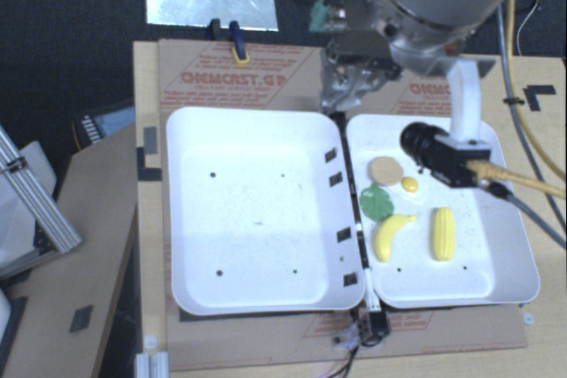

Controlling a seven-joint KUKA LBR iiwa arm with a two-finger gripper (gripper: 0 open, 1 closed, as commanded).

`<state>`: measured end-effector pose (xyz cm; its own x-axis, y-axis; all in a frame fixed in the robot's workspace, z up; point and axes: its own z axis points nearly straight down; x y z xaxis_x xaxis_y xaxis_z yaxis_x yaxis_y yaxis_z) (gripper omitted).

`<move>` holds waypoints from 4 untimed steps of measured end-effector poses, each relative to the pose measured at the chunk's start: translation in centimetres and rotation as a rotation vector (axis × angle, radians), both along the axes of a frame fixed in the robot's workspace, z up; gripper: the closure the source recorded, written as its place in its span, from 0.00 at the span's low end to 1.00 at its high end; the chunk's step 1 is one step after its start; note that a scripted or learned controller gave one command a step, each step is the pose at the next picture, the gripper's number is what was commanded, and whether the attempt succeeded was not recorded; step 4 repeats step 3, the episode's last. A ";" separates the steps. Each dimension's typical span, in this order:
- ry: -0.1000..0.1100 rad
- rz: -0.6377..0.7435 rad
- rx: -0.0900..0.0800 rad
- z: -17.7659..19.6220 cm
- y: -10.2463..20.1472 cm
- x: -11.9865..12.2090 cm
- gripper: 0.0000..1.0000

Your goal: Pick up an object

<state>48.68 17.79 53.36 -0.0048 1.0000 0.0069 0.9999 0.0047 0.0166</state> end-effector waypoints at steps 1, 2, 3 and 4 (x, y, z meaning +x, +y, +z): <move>0.030 -0.005 -0.012 -16.0 -0.8 -0.2 1.00; 0.010 -0.009 -0.007 -12.9 -5.6 4.2 1.00; 0.022 0.000 -0.008 -19.8 -3.5 1.3 1.00; 0.022 0.000 -0.008 -19.8 -3.5 1.3 1.00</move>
